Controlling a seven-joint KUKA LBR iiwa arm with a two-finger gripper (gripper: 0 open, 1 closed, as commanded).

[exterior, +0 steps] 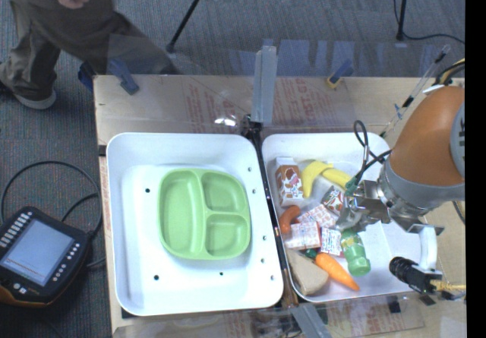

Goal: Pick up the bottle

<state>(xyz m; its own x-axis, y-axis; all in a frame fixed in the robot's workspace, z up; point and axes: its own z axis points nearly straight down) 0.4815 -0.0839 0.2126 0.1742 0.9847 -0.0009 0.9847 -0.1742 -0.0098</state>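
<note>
- A wooden bench (175, 101) stands on grey carpet and bears two white bins side by side; a person's legs (53, 17) show at the upper left, a tripod leg (194, 2) slants down toward the bench, and a teach pendant (34, 253) lies on the floor at the lower left.
- The bottle (355, 257), green with a pale cap end, lies on its side in the lower middle of the right bin (334, 143).
- The gripper (354, 216) hangs just above the bottle's upper end; whether its claw is spread or pinched cannot be told, and nothing is seen between its tips.
- A carrot (336, 270) lies just beside the bottle on its left, slanting toward the bin's lower edge.
- A slice of bread (307, 276) sits at the bin's lower left corner, touching the carrot.
- Small red-and-white packets (315, 230) are heaped left of the gripper, with a reddish sausage-like piece (288, 217) next to them.
- A brown carton (289, 182) and a banana (323, 175) lie toward the bin's upper part.
- The left bin (129, 177) holds a green tray (203, 213) with three compartments, set flat near its middle.
- The arm's orange band (429, 143) bulks over the right bin's right side.
</note>
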